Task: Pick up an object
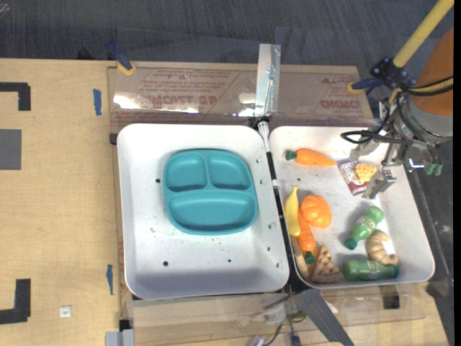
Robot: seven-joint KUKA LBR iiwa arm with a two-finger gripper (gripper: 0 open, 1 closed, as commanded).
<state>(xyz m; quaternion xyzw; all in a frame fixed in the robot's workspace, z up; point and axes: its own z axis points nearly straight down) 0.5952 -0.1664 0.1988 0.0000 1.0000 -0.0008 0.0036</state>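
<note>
left white plastic bin [137, 215]: smooth teal three-compartment plate [209, 191] | right white bin [418, 265]: yellow banana [292, 211], glossy orange pepper [315, 211], tapered carrot [313, 158], purple snack packet [356, 176], green bottle [364, 227] | hand [376, 168] above packet, grip state indiscernible

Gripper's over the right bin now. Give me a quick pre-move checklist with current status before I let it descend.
1. Gripper over the right bin: ok.
2. Target beneath it: the purple snack packet lies beside the fingertips: ok.
3. Finger opening: cannot tell.
4. Nothing held between the fingers yet: cannot tell.
5. Room around the packet: the carrot and green bottle lie apart from it: ok.
6. Left bin's teal divided plate away from the arm's path: ok.
</note>
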